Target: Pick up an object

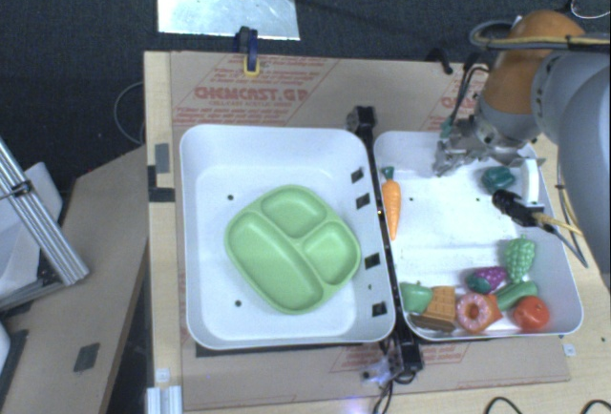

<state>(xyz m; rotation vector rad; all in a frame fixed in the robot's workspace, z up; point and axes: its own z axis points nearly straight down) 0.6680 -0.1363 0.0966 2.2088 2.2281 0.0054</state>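
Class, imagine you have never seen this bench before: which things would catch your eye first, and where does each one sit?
The green divided plate stands out most, lying alone in the middle of the left bin. Next comes the bright heap of toy food along the near edge of the right bin, including a red tomato and a pink donut, with a toy carrot apart by the left wall. The arm's hand hangs over that bin's far end.

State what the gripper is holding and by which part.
Nothing visible: the grey two-finger gripper hovers over the right white bin, with no object between its fingers.
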